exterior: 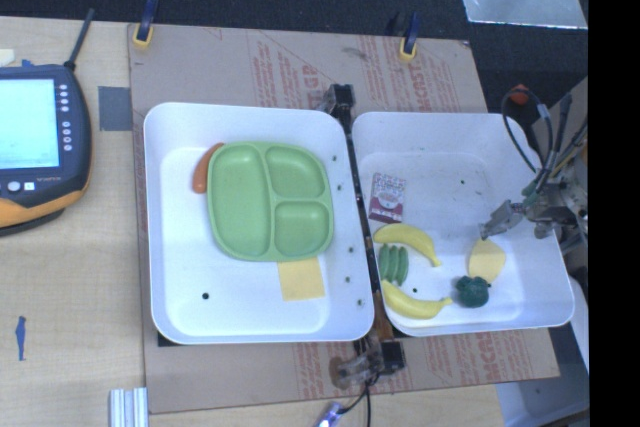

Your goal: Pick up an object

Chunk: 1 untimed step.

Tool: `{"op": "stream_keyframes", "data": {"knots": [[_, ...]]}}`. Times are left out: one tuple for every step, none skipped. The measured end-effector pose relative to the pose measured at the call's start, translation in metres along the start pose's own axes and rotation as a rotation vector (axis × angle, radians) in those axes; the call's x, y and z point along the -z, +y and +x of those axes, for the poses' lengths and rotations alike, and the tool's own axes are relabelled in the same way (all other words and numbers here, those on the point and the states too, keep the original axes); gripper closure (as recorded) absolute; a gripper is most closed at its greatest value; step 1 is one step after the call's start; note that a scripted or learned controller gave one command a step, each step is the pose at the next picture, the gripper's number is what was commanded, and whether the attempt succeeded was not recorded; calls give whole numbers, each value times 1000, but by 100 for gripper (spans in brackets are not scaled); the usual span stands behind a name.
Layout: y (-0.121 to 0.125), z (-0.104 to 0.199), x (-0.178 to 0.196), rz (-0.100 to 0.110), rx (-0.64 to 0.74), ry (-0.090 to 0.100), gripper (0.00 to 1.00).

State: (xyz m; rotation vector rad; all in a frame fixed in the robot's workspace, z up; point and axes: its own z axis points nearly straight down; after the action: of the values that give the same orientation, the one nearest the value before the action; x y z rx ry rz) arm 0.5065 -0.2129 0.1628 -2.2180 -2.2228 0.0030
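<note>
Claw (497,222): sitting at the right side of the right bin, low over the floor, its grey fingers pointing left; whether they are parted or pressed together, I cannot tell, and nothing is showing between them.
Arm (556,177): reaching in from the right edge, cables looping above the wrist over the bin's right rim.
Pale yellow piece (487,261): lying just below the claw's tips, close beside them; contact is not clear.
Dark green lump (472,291): sitting just under the pale yellow piece, touching or nearly touching it.
Bananas: one (407,239) lying curved near the bin's left wall, another (414,303) lying along the front edge, its right end next to the dark green lump.
Green pods (393,263): lying between the two bananas.
Small red-and-white packet (388,197): lying flat above the upper banana, well apart from the claw.
Right bin (450,140): holding all of the above.
Left bin (180,285): standing beside the right one, rims meeting in the middle.
Green divided plate (270,201): resting in the left bin, covering part of an orange item (202,171) at its left edge.
Yellow square (301,279): lying just below the plate, touching its rim.
Handheld pendant (35,147): resting on the bench at far left.
</note>
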Motion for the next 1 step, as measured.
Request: {"op": "stream_keyframes", "data": {"knots": [[-31, 34, -25, 2, 3, 1, 0]]}}
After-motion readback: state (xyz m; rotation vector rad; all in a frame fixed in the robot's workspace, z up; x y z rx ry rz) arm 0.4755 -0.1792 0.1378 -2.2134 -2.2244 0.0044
